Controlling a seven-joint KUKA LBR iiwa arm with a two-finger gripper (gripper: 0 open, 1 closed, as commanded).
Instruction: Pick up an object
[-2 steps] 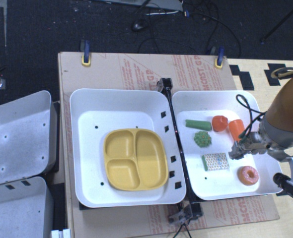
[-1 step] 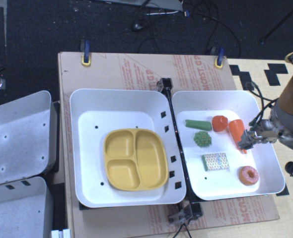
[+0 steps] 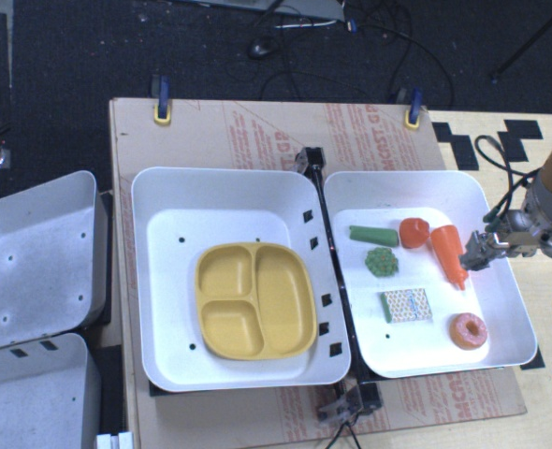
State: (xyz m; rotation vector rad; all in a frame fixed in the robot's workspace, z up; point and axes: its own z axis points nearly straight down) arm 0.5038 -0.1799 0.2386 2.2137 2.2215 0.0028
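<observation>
In the camera view the end effector (image 3: pixel 477 251) hangs over the right bin (image 3: pixel 501 340) near its right wall, just beside the carrot (image 3: pixel 450 253) — whether it is open or closed cannot be told. The carrot is orange, tapered, lying lengthwise with a red tomato (image 3: pixel 414 233) at its upper left. A yellow divided plate (image 3: pixel 255 300) sits in the left bin (image 3: pixel 164 344).
</observation>
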